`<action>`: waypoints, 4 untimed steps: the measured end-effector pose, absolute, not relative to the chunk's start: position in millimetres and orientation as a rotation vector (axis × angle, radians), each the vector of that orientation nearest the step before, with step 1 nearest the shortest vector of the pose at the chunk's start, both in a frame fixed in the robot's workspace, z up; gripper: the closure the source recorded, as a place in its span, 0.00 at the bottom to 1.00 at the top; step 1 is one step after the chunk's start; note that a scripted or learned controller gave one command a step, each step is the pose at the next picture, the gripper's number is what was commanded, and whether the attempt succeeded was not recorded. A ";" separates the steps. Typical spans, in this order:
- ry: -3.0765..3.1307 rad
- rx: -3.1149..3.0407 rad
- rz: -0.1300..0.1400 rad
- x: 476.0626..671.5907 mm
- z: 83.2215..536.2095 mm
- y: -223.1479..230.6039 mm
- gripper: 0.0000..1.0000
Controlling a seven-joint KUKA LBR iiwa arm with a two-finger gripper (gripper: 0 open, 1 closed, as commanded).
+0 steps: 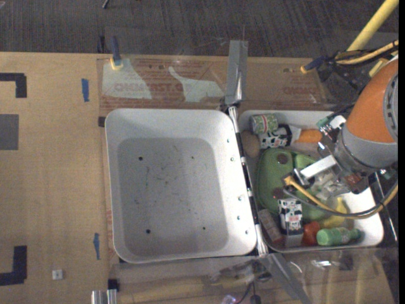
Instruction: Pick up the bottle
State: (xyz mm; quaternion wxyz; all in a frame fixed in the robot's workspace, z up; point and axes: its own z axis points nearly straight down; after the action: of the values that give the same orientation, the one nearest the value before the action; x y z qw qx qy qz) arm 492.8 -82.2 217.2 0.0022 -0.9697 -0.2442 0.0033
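The gripper [330, 181] hangs low in the right bin [291, 114], near the green bottle [339, 236]; its spread cannot be told.

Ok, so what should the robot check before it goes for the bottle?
1. Bottle found: ok. The green bottle lies on its side near the front wall of the right bin.
2. Nothing on top of the bottle: ok. Its whole length shows.
3. Tool above the bottle: not ok. The tool is further back, over the green plate.
4. Room at the bottle's ends: not ok. A red thing sits right against one end.
5. Room between the bottle and the bin wall: cannot tell. They look very close.
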 end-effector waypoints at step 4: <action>-0.407 -3.115 0.002 479.5 327.3 6.9 0.00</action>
State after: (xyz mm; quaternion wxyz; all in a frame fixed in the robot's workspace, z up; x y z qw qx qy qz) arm 479.5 6.9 327.3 -0.0001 -0.9916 -0.1295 0.0008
